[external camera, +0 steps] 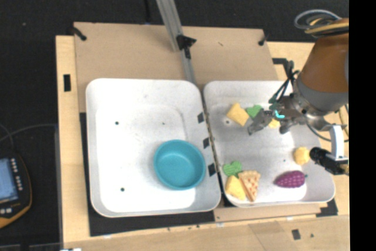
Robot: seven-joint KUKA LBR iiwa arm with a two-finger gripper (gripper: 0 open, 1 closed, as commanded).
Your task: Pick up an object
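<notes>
The gripper (pixel 260 124), its grip unreadable here, is hovering by the yellow block (pixel 238 114) near the right bin's (pixel 264 200) far edge, so it probably needs centring over the block before descending.

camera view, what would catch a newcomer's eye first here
The blue bowl stands out, alone in the left bin. Next comes the grey and orange arm reaching in from the right, its gripper low over the right bin beside a yellow block. Purple grapes lie near that bin's front edge.
</notes>
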